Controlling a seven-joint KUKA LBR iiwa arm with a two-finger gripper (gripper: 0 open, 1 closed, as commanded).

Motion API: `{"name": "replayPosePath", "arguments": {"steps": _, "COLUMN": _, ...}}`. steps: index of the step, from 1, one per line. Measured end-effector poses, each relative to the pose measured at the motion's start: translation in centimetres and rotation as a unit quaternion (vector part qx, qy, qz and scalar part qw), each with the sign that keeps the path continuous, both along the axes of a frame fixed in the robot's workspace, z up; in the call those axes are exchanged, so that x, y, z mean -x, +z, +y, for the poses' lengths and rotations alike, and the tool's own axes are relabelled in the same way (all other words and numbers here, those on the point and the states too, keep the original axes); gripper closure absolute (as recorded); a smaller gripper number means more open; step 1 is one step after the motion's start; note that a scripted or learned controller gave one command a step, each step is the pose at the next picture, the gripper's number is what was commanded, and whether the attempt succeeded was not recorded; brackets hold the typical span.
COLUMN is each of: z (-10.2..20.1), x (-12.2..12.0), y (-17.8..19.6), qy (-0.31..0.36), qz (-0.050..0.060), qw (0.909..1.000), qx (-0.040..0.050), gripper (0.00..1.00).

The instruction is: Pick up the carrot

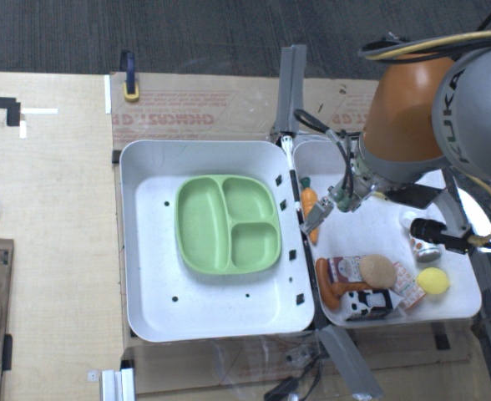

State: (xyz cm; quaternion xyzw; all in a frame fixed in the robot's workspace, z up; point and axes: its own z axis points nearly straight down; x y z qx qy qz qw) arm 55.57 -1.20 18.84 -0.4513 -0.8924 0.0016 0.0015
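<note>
The carrot [310, 199] is a small orange piece lying along the left wall of the right bin [463, 303], near that bin's far end. My gripper [317, 216] reaches in from the right and hangs right over the carrot's middle, so the carrot's orange shows above and below the tip. Whether the carrot is gripped is hidden by the tip. The grey arm with its orange band [404, 119] covers the bin's far right corner.
A green divided plate [229, 224] lies in the left bin [145, 307]. At the right bin's front lie a yellow lemon [433, 281], a brown round item [377, 270], a red and white packet [343, 270] and a black and white item [367, 304].
</note>
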Motion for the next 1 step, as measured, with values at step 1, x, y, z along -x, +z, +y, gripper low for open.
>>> {"name": "replayPosePath", "arguments": {"steps": 1, "z": 2.21, "x": 5.73, "y": 0.05, "qy": 0.147, "qz": 0.000, "qw": 0.9892, "qx": -0.0011, "gripper": 0.00}}
